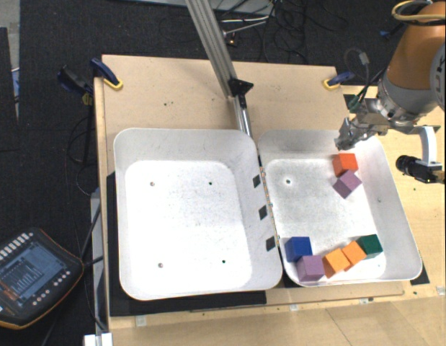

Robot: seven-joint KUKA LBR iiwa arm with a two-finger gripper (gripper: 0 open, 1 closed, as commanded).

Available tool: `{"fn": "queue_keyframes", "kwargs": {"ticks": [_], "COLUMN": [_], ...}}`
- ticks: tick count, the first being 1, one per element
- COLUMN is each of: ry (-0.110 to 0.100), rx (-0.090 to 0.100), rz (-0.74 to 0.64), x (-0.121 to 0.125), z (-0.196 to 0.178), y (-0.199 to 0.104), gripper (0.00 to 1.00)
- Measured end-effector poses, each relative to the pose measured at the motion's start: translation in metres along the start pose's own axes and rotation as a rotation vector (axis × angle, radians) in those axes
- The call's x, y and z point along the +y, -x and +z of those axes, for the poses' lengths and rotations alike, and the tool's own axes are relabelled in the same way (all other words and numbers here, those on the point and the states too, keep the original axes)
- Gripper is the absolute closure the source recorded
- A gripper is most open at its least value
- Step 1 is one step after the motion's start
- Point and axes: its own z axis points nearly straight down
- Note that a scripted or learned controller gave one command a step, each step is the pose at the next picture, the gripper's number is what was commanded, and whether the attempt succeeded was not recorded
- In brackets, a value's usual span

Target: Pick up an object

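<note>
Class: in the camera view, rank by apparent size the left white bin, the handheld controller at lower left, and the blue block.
1. Left white bin
2. Handheld controller
3. Blue block

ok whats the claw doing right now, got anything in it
claw: above the far edge of the right bin, just beyond the orange cube; nothing seen in its grip, and open or closed cannot be told from here.

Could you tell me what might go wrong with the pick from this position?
The gripper hovers just above the orange cube, which touches a purple cube; closing there could nudge or catch both. The orange cube also sits near the right bin's far wall, so a finger might strike the rim.
</note>
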Motion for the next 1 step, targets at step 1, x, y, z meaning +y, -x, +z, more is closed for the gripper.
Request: {"fn": "queue_keyframes", "kwargs": {"ticks": [1], "ry": [-0.001], "rx": [0.0], "rz": [-0.003], "x": [0.0003], "z": [-0.0451], "y": [0.0045], "gripper": [1.0]}}
